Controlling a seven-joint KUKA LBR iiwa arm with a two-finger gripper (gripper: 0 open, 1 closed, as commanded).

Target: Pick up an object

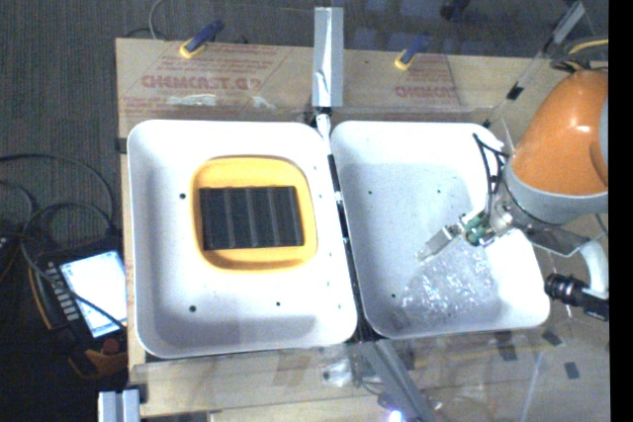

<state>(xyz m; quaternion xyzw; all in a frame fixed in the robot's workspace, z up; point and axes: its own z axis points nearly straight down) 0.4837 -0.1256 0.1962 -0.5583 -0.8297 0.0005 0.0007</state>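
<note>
The robot's hand, its grip state impossible to tell, hovers just above a crinkled clear wrapper in the right bin.

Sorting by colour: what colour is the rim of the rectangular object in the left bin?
Yellow-orange rim around a black ribbed centre, seen in the camera view.

The arm was grey with a broad, glossy orange band bulging above the wrist. A thin black cable looped along its side nearest the right bin. Small metal parts with a green piece sat at the gripper.
</note>
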